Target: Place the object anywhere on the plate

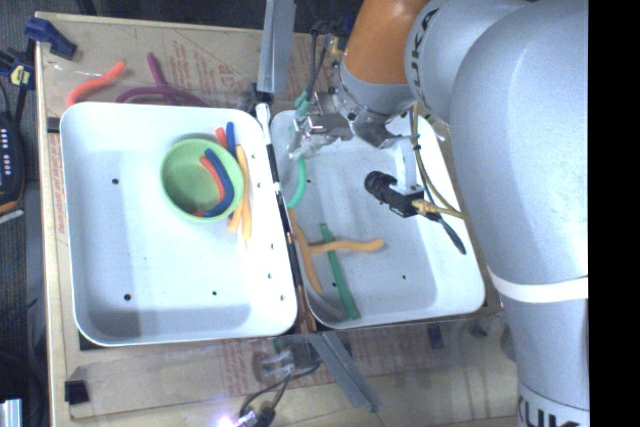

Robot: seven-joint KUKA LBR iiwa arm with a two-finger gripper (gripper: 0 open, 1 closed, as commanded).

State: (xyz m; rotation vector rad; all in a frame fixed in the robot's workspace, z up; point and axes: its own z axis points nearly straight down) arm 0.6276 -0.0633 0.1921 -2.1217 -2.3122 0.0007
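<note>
Gripper [310,130] finger state cannot be determined; green strip [338,277] appears light and flexible; grasp mid-length for green plate [203,179]

The grey arm [510,115] reaches in from the right, its orange band [385,20] far and its gripper [305,133] pointing left.

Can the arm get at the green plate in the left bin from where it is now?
Probably yes: the green plate lies open from above, with only thin coloured strips on it, and the gripper hangs near the divider.
</note>
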